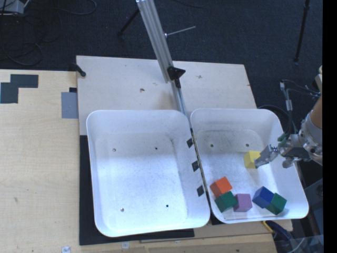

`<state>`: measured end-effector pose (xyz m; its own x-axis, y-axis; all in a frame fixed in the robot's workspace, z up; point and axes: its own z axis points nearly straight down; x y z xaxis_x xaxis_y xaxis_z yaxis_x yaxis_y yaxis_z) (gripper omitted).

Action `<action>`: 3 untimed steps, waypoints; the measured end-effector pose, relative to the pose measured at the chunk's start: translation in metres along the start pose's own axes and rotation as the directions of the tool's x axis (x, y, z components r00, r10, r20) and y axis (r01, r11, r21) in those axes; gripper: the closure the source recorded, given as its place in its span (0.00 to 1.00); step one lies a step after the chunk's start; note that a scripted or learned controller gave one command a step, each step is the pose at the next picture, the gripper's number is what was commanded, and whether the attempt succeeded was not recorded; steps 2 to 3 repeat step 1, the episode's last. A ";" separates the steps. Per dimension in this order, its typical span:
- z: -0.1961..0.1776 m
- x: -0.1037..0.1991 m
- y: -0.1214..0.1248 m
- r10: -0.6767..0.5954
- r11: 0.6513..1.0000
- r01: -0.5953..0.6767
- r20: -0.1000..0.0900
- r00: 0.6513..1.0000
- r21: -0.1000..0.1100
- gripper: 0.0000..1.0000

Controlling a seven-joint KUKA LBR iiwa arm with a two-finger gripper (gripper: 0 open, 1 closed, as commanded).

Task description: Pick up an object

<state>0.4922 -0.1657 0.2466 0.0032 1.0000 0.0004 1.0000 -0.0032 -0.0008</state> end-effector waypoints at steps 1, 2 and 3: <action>0.042 0.002 0.012 -0.002 1.000 0.002 -0.002 1.000 0.006 0.00; 0.042 0.002 0.012 -0.002 1.000 0.002 -0.002 1.000 0.006 0.00; 0.042 0.002 0.012 -0.002 1.000 0.002 -0.002 1.000 0.006 0.00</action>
